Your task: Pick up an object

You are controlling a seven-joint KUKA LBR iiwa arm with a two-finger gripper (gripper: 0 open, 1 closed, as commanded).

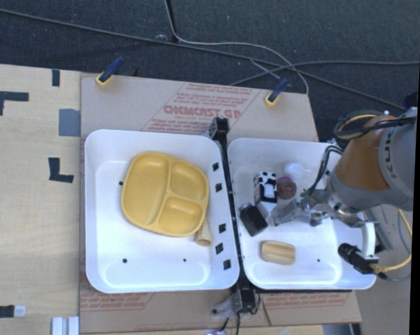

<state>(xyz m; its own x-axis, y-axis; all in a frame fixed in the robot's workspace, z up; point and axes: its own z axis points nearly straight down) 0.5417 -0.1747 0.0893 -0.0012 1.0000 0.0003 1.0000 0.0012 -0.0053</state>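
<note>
Camera view shows the gripper (286, 214) low inside the right bin (330, 276), reaching in from 3 o'clock beneath the orange-banded wrist; whether it is released, clenched or grasping anything cannot be told from this angle. The candidate objects cluster in the bin's left half. A tan bread-shaped block (278, 252) lies at 6 o'clock of the gripper, apart from the rest; it appears light, probably foam or soft plastic, and is best taken across its short width. A black block (253, 219) lies just beside the gripper at 9 o'clock, seemingly rigid with flat faces. A black-and-white toy (266, 186) and a dark round piece (286, 187) sit touching or nearly so at 11 to 12 o'clock, with a small white ball (294, 170) beyond; rounded items are judged likely to roll or slip. The bin floor is smooth white plastic, so objects may slide when nudged. Room is tight around the cluster, open around the tan block. The left bin (98, 193) holds a yellow divided plate (165, 193) and a small tan cone (203, 234) at its 5 o'clock edge.
</note>
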